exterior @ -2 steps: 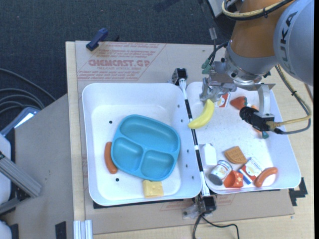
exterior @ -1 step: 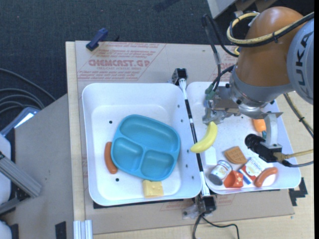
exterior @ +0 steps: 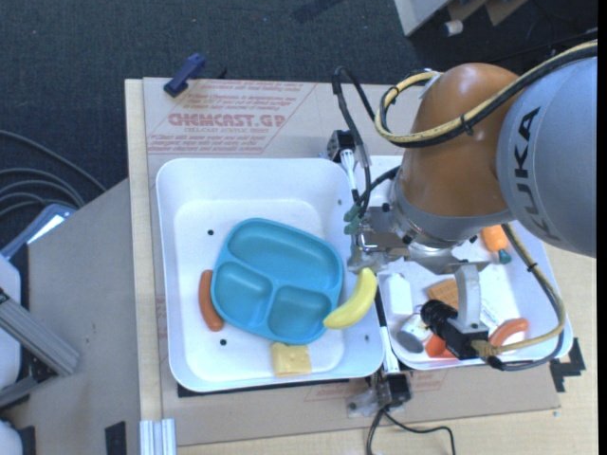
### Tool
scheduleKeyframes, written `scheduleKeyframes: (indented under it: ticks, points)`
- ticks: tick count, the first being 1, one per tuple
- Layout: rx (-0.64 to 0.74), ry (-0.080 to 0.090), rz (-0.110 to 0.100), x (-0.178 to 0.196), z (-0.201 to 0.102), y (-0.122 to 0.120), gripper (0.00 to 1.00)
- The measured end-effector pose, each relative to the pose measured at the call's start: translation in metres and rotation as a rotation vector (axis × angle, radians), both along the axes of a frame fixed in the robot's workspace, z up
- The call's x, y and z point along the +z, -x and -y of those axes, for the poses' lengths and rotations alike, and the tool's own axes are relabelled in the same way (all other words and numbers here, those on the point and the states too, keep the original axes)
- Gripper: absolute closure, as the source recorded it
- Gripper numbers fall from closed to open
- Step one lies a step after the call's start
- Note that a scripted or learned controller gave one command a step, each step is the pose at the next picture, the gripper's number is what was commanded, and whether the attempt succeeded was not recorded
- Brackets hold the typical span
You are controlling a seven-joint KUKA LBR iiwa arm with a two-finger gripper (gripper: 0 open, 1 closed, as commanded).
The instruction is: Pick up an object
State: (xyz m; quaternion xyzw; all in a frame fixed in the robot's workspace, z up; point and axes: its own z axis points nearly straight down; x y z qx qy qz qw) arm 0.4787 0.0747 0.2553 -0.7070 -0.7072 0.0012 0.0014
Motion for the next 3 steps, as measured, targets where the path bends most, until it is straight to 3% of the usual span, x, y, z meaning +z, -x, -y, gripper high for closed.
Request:
scheduleKeyframes:
  ticks: [1,3]
  points:
    - [0.001,0.000,0.003,0.004,-0.070,0.000,1.00]
    - [0.001,0.000,0.003,0.001,-0.150,0.000,1.00]
